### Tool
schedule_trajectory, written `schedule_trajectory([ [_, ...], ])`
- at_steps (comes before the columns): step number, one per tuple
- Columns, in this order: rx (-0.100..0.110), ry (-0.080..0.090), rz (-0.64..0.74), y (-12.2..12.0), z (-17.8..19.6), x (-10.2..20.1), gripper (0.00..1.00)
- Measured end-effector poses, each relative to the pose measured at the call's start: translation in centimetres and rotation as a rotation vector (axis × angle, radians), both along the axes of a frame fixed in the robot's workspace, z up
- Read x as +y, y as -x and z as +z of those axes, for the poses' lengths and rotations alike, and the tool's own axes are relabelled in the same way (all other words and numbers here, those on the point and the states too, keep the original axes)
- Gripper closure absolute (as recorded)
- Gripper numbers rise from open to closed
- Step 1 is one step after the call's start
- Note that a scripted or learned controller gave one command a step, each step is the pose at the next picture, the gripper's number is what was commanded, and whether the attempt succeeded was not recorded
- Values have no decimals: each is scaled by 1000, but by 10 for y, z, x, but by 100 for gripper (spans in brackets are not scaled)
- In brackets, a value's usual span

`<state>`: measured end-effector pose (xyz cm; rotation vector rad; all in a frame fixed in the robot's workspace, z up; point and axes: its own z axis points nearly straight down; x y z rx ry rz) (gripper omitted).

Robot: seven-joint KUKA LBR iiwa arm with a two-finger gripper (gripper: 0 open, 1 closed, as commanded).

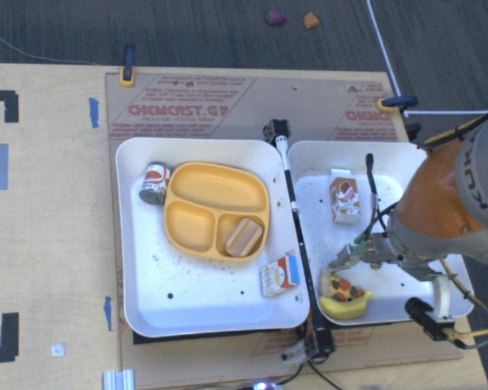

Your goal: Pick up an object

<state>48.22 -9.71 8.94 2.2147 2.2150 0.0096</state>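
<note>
The gripper is hovering low in the right bin, just above a banana lying at the bin's near edge; whether it is spread or pressed together I cannot tell. A small carton is lying farther back in that bin. In the left bin, a yellow divided plate is holding a bread piece, with a can touching its left rim and a small packet near its front right.

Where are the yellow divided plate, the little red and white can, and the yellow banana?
Yellow divided plate (213, 187): camera view, bare floor of its top compartment.
Little red and white can (153, 184): camera view, its side.
Yellow banana (344, 305): camera view, middle of its curve.
</note>
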Motion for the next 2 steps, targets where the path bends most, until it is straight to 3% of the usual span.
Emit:
schedule_trajectory([
  [2,0,1,0,0,0,1,0],
])
